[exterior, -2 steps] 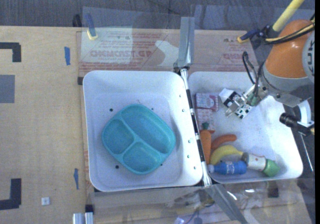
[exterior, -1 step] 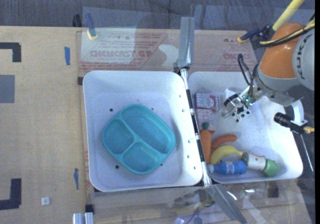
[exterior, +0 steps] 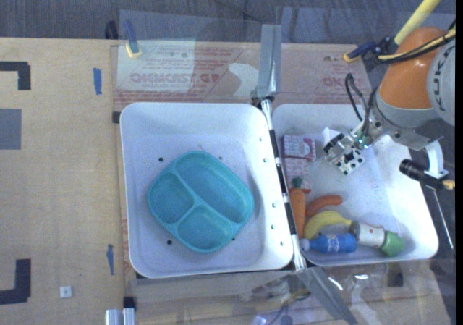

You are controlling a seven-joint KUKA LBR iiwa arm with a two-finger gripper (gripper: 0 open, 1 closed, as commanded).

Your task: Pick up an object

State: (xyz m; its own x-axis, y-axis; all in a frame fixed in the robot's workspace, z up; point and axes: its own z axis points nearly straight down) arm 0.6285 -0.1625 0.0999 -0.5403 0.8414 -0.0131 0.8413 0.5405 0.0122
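Note:
My gripper [exterior: 346,154] hangs over the upper middle of the right bin [exterior: 405,204], fingers pointing left and down, with nothing visible between them. A pink-and-white small carton [exterior: 298,148] lies just left of it near the bin's divider. Below sit a carrot [exterior: 297,205], a red sausage-like piece [exterior: 323,203], a yellow banana [exterior: 327,224], a blue bottle [exterior: 331,245] and a white bottle with a green cap [exterior: 378,237], all bunched at the bin's lower left.
The left bin [exterior: 145,135] holds a teal divided plate [exterior: 201,201]. A metal divider bar [exterior: 268,70] runs above the seam between the bins. The arm's orange band [exterior: 409,77] stands at the upper right.

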